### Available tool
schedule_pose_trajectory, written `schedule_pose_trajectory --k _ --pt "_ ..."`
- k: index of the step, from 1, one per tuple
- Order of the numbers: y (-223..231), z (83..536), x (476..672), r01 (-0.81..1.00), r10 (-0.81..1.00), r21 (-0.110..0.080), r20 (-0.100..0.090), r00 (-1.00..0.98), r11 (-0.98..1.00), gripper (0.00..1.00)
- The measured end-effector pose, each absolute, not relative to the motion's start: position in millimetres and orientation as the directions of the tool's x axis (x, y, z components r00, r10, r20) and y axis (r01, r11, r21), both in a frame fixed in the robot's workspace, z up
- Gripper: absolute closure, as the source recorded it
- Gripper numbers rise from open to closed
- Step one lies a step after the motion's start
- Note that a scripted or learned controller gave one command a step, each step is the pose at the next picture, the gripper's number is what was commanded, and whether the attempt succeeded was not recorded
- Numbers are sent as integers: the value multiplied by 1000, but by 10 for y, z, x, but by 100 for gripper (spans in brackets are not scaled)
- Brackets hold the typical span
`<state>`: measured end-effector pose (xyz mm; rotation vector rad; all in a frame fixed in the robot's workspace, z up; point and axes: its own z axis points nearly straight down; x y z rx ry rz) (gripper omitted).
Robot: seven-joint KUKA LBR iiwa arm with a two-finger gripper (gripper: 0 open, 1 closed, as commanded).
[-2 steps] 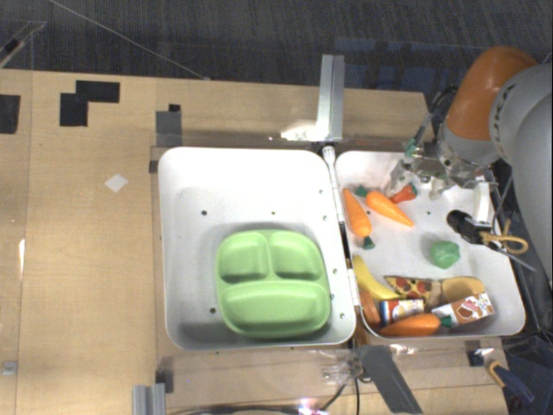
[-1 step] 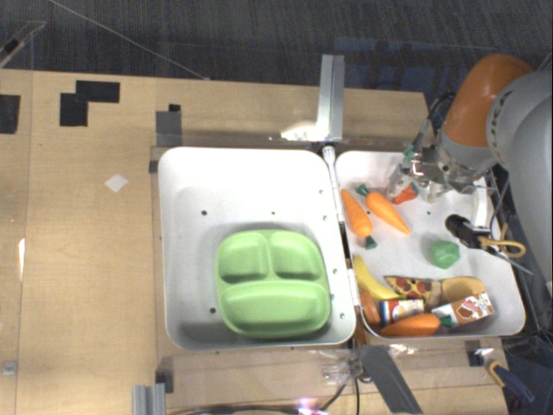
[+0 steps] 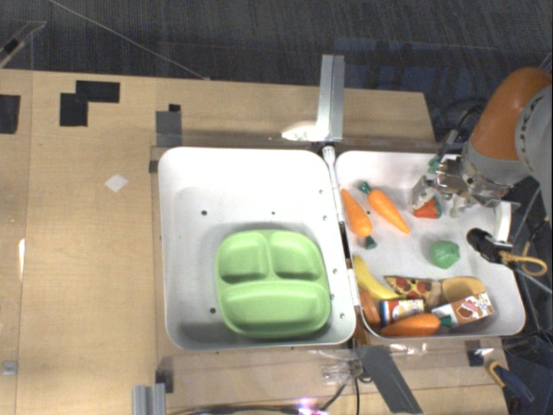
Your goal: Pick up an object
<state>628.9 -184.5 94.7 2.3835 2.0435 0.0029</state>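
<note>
Claw [image 3: 436, 195] sits low over small red piece [image 3: 425, 207] near the right bin [image 3: 518, 314] back wall, apparently touching; grip state cannot be told. Piece looks like light, rigid, smooth plastic; likely best pinched across its narrow sides

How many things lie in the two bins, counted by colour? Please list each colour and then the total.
Counting by main colour, as far as the camera view shows:
Orange: 3, two carrots and a long orange piece
Green: 2, the divided plate and a small green piece
Yellow: 1, a banana
Red: 1, a small piece by the gripper
Mixed colours: 3, pizza slice, bottle, carton
Total: 10
</note>
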Motion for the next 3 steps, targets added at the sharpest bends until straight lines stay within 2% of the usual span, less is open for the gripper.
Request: schedule_pose_trajectory --k 1,2,3 --pt "-1832 1056 6303 989 989 6 1 151 -151 100" --pt "-911 1166 6107 999 999 2 1 50 -50 100" --pt "-483 2128 5614 1000 1000 1 1 30 -30 100"
